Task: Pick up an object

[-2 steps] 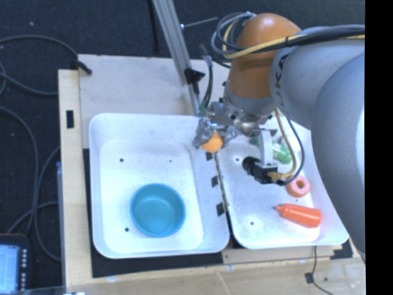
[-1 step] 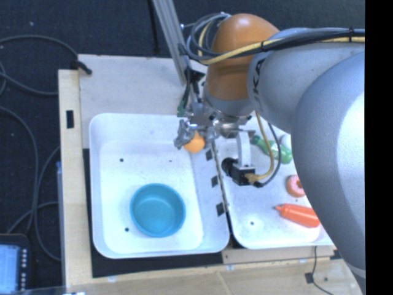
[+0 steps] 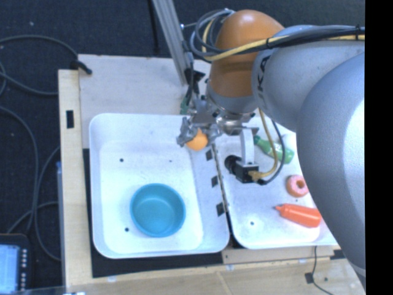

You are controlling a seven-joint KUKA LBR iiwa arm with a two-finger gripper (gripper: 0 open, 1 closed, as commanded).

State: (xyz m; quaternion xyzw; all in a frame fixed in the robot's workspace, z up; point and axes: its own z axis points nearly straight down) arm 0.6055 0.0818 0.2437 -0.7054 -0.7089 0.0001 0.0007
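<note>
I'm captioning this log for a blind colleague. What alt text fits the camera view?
A grey arm's gripper hangs over the left bin's upper right corner, next to a small orange object. A blue bowl sits in that bin.

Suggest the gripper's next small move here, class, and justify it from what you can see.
Probably a short lift straight up: the gripper sits over the small orange object at the left bin's right edge, seemingly around it, so raising it would test the hold.
</note>
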